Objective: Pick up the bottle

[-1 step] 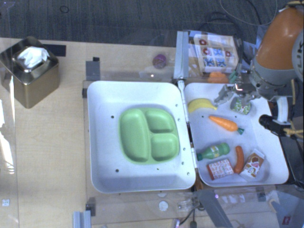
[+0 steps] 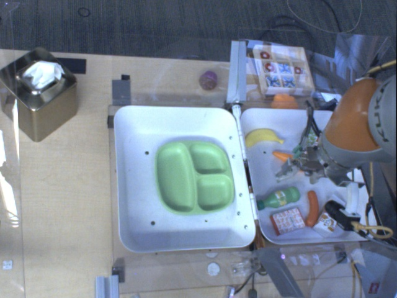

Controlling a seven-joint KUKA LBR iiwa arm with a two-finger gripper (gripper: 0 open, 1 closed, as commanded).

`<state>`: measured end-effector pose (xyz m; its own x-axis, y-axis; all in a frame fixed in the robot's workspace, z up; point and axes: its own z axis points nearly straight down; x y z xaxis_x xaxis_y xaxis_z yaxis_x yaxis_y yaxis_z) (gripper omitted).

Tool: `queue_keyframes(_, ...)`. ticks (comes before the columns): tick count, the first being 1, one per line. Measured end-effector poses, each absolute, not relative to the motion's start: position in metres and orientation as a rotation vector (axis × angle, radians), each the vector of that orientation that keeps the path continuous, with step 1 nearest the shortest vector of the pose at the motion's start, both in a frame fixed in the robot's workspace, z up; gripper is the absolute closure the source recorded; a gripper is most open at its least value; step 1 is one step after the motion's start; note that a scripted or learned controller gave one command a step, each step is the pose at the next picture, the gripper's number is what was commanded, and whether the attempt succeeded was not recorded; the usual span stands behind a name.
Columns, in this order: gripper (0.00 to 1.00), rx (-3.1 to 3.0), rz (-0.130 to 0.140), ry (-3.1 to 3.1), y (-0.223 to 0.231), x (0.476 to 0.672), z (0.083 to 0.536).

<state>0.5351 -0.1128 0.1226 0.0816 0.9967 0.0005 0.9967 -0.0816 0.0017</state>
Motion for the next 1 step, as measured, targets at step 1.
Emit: queue_keyframes(1,0.00,2.452,0.019,1.944,-0.0914,0.5124,0.0907)
